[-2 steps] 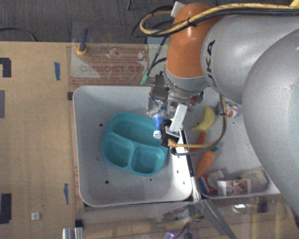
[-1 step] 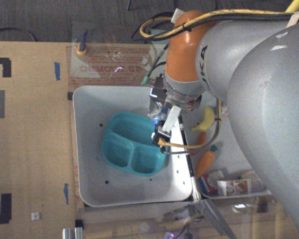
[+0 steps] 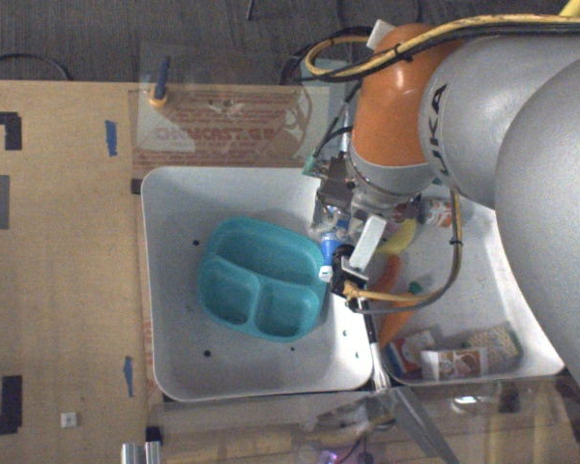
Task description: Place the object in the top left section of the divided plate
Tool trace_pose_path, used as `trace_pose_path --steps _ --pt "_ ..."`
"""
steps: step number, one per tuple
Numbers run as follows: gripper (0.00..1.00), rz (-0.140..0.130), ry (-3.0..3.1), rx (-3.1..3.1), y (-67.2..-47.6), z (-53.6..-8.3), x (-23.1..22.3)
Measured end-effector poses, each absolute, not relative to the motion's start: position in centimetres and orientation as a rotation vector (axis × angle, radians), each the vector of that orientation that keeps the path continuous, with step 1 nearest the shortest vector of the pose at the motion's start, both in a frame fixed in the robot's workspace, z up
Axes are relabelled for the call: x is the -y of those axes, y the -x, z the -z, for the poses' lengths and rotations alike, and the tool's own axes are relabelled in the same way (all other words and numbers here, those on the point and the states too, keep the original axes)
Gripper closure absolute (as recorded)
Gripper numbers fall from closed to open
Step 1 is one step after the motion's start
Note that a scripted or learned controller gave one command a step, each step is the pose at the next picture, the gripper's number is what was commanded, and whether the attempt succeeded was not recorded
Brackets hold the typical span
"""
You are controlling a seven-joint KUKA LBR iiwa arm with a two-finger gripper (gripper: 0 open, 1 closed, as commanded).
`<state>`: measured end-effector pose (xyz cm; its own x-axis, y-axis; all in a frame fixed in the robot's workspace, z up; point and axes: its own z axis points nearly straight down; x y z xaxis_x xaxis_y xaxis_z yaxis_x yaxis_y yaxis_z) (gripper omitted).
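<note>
The gripper hung just right of the plate; its grip, and which object it meant, I could not tell. It seemed mid-carry. Next it would need to reach over the plate's top-left section.

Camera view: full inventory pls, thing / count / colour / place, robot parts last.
divided plate: 1, teal, three sections, in the left bin
left bin: 1, white, centre of bench
right bin: 1, white, right of the left bin, mostly under the arm
carton: 1, white and red-brown, near edge of the right bin
orange item: 1, orange, right bin beside the gripper, type unclear
yellow item: 1, yellow, right bin, partly hidden
arm: 1, grey with orange band, entering from right
gripper: 1, over the seam between the bins, by the plate's right edge
</note>
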<state>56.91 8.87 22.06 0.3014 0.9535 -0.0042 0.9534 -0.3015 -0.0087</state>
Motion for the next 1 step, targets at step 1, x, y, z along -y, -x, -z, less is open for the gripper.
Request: trace_pose_path --steps 1 --pt "1.00 -0.009 2.505 1.893 -58.95 -21.97 -12.18"
